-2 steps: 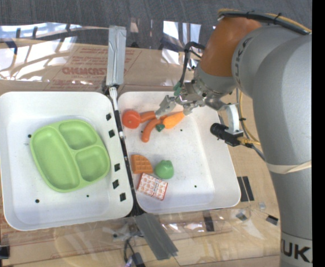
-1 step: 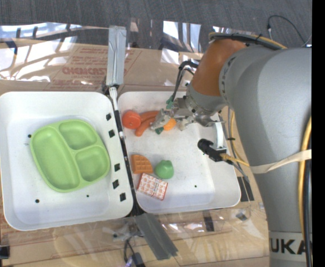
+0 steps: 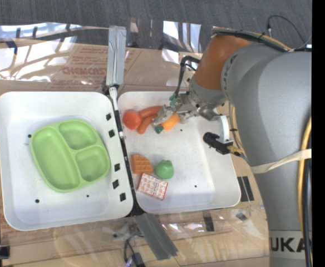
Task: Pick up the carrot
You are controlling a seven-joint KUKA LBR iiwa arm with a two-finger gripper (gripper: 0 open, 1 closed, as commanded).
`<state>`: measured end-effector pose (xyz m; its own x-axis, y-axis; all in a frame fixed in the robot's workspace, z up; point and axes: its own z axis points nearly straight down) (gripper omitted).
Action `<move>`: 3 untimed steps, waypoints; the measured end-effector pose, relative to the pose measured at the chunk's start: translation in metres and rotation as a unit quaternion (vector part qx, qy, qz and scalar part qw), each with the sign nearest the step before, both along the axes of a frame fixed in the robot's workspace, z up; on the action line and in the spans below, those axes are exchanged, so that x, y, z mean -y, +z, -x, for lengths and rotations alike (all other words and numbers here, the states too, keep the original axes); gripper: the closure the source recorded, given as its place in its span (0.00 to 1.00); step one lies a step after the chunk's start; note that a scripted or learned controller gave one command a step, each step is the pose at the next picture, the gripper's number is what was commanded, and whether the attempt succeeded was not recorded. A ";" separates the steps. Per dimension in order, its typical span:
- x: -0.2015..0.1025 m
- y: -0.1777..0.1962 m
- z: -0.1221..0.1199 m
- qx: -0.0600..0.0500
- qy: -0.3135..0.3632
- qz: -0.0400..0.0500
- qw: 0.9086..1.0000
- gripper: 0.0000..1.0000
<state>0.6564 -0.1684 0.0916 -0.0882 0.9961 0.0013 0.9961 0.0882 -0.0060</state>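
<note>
Orange carrot point(image 3: 170, 121): lies in the right bin point(image 3: 218, 191), in its upper middle part, tilted, with a green tip at its lower-left end; the claw's tips are right on it.
Claw point(image 3: 171, 114): comes in from the right at the end of the grey arm point(image 3: 262, 104), low over the right bin; its thin fingers point(image 3: 163, 117) sit on either side of the carrot's upper part and look closed against it, though whether the carrot is lifted off the bin floor cannot be told.
Orange band point(image 3: 218, 60): wraps the arm just above the wrist, over the upper right corner of the right bin.
Tomato point(image 3: 131, 119): round, red-orange, just left of the carrot, near the wall between the bins.
Sausage point(image 3: 147, 118): long, reddish, lies slantwise between the tomato and the carrot, touching the tomato.
Waffle point(image 3: 141, 163): small, orange-brown, in the lower left part of the right bin.
Green fruit point(image 3: 164, 169): round, just right of the waffle.
Red-and-white packet point(image 3: 152, 186): flat, below the waffle and the green fruit, near the bin's front wall.
Green tray point(image 3: 68, 154): three compartments, lies in the left bin point(image 3: 18, 204), well apart from the carrot.
Tabletop point(image 3: 51, 65): brown cardboard with clear tape showing behind the bins.
</note>
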 end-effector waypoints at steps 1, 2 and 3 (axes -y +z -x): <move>0.019 0.088 0.016 0.004 0.033 0.001 0.999 0.00; 0.012 0.000 -0.001 0.002 0.057 0.000 0.998 0.00; 0.011 0.010 -0.002 0.002 0.060 0.000 0.998 1.00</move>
